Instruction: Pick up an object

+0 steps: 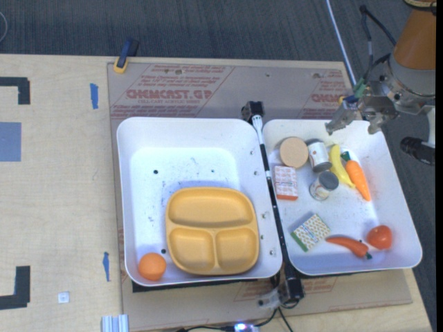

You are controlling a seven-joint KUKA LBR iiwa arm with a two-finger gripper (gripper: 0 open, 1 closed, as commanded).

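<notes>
The hand (360, 118) hovers at the right white bin's (405, 206) one o'clock rim, its fingers parted, nothing between them. Just below lie a yellow plastic banana (339, 163) and an orange plastic carrot (357, 176), touching, with a round tan wooden disc (294, 152) at their nine o'clock.

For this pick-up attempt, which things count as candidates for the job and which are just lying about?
Job:
gripper, above the right bin's far edge
carrot
banana
can
round wooden disc
tomato

Lying about:
yellow divided tray and orange ball, left bin
blue tape, bench
</notes>
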